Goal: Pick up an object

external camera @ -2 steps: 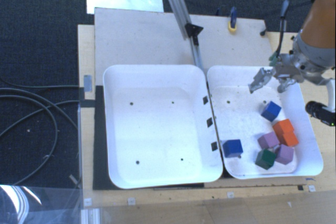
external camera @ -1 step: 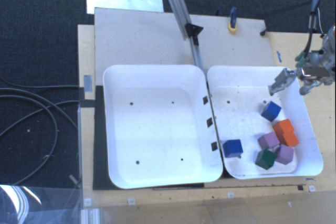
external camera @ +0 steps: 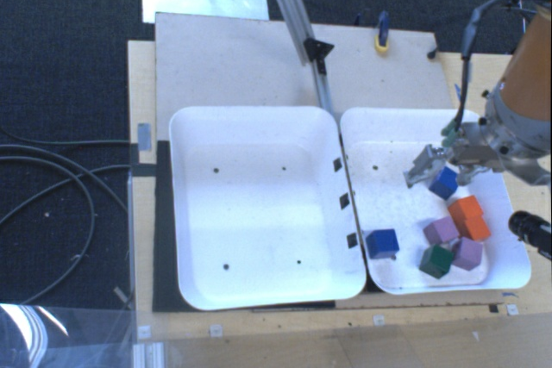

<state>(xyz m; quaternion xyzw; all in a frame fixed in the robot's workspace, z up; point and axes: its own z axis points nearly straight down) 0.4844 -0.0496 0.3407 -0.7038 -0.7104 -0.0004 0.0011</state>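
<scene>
1. No text, label, brand, number or sign can be read anywhere in the camera view.
2. The coloured blocks in the right bin (external camera: 517, 276) have plain faces, with no print on them.
3. The small dark marks on the floor of the left bin (external camera: 185, 134) are only dots, not characters.
4. A small grey tag (external camera: 144, 134) at the table's left edge is too small to read.

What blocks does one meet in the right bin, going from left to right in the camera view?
Dark blue block → green block → orange block. The two purple blocks and the blue block at the gripper overlap these in position, so I leave them out.
</scene>
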